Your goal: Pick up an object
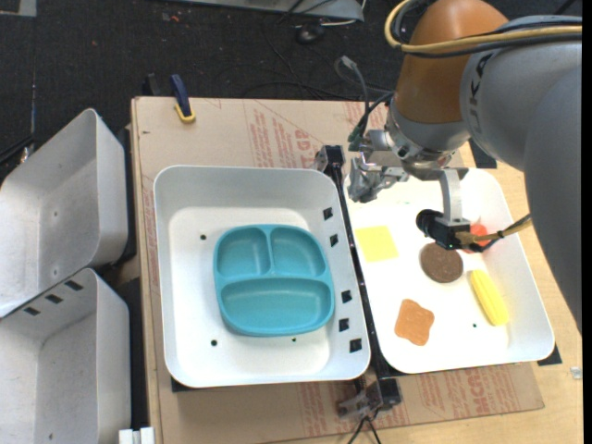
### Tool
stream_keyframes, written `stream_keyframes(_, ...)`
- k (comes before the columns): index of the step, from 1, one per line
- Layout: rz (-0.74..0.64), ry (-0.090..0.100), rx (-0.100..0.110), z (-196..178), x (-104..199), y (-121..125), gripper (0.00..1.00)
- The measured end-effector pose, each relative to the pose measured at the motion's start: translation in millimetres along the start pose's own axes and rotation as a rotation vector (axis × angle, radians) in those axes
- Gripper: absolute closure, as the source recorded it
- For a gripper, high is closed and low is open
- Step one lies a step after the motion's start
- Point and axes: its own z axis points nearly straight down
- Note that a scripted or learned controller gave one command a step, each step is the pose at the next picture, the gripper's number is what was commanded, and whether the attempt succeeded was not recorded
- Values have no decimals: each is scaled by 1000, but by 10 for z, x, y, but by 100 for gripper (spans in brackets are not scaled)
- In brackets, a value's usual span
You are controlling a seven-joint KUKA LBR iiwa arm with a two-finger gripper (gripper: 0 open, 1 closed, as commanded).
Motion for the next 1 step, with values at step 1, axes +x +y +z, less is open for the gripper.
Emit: stream_keyframes(1,0,0,3,65,571,-118,100)
